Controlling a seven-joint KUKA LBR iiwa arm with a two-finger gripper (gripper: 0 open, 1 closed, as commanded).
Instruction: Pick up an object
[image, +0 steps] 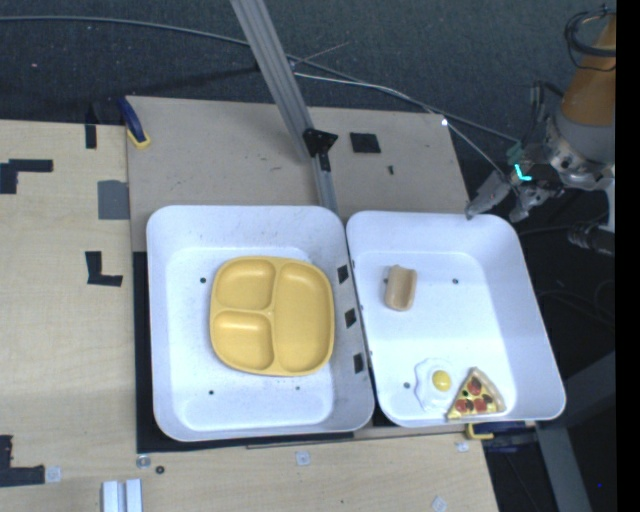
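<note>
The right bin (520, 300) holds three small items. A tan bread-like block (400, 288) lies near its far left side. A toy fried egg (436, 382) and a toy pizza slice (476, 394) rest side by side at its near edge. My gripper (503, 201) hangs over the bin's far right corner, well away from all three. Its fingers stand open with nothing between them.
The left bin (180, 300) carries a yellow divided plate (272, 315) in its middle. A slanted metal pole (290, 90) and thin cables cross the bench behind the bins. The arm's orange band (590, 95) is at the top right.
</note>
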